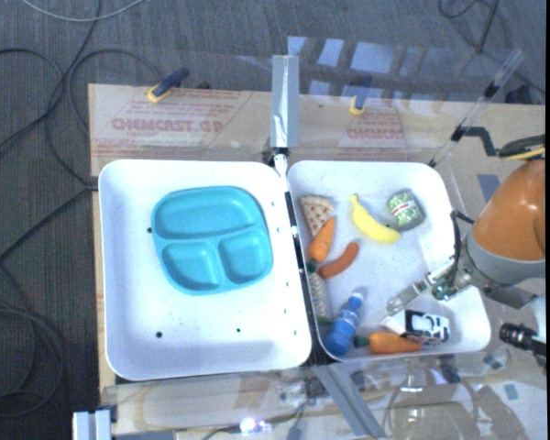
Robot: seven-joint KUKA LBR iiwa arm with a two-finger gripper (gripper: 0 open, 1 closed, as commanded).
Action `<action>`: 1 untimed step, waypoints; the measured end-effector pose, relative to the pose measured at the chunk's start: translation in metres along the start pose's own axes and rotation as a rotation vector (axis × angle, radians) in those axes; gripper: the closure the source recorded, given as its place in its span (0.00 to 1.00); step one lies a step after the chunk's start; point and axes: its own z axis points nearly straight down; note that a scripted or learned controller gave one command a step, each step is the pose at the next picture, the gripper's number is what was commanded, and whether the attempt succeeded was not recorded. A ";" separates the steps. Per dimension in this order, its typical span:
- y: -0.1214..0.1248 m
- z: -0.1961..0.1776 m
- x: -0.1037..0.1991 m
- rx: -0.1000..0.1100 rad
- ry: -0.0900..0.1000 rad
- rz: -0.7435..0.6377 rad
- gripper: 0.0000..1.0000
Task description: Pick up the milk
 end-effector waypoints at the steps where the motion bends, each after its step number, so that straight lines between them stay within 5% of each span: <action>1: 0.003 -0.010 -0.002 -0.005 -0.009 -0.001 1.00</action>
